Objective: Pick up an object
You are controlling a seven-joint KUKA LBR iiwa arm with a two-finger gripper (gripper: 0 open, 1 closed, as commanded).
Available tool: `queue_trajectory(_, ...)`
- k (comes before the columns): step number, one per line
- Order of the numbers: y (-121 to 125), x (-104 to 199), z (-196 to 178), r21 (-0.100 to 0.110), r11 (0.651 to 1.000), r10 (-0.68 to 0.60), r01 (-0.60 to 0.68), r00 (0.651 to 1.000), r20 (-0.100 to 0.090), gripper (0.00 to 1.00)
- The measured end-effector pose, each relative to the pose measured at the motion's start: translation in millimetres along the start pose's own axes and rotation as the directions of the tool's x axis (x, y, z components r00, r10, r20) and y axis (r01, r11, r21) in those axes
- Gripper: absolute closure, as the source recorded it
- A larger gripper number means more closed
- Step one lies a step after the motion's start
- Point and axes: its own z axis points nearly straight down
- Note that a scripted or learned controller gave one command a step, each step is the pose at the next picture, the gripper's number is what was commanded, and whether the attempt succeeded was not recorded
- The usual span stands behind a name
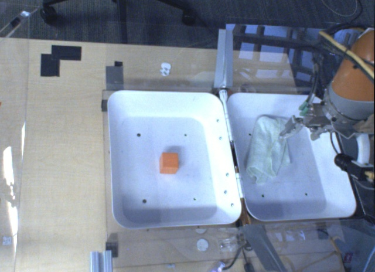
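Tool low over the right bin, at the upper right corner of a crumpled pale cloth. Tip touching or just above the fabric edge; cannot tell which. Cannot tell either whether wide or narrow, since the tip is too small and blurred against the cloth. Nothing visibly clamped, so no grasp to be claimed.

Judged from this: task in its early part, at the approach or closing step. Nothing lifted, cloth lying slack on the bin floor, spread away from the tool toward the divider between the bins. Left to do: close on a fold, raise it clear, hold it.

Other candidate: a small orange cube, far from the tool, across the divider, near the middle of the left bin. Well apart from every wall there.

Room: right bin's rear wall just behind the tool, its right wall close beneath the wrist. Open floor ahead of and below the tool, beyond the cloth's lower end. Straight lift looks unobstructed. Risk, as a judgement: thin fabric slipping out, or only a corner caught.
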Motion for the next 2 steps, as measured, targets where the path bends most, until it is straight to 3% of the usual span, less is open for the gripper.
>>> queue_trajectory(1, 61.4, -0.3, 100.2, -0.015, 0.995, 0.102, -0.102, 0.995, 0.001, 0.0)
queue_trajectory(2, 63.7, 1.6, 88.1, -0.02, 0.995, 0.097, -0.097, 0.995, -0.001, 1.0)
